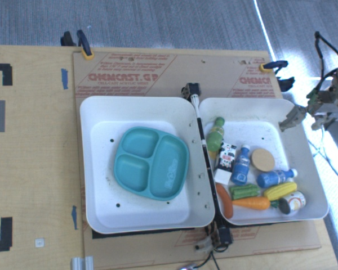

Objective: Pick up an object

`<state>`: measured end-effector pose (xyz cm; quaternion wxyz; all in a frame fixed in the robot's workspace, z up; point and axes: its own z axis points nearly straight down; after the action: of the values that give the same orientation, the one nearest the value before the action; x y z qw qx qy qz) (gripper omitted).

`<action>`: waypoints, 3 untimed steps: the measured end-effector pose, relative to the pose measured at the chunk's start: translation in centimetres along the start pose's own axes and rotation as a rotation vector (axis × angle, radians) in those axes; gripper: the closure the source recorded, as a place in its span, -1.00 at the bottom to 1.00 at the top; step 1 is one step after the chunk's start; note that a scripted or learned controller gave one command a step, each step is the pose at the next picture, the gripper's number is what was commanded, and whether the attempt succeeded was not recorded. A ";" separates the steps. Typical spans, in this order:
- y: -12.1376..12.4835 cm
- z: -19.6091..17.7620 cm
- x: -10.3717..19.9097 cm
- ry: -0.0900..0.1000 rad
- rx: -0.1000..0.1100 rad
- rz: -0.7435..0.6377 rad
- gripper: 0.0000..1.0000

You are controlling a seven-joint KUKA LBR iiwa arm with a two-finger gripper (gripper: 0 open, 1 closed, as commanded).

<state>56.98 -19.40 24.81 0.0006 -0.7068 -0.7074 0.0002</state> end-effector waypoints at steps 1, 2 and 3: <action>0.9 9.4 5.2 0.001 0.001 0.072 -1.00; -0.5 15.5 8.8 -0.009 -0.025 0.188 -1.00; -0.4 14.4 8.7 -0.011 -0.030 0.189 1.00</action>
<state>56.60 -10.67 10.44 -0.0136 -0.7704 -0.6374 -0.0065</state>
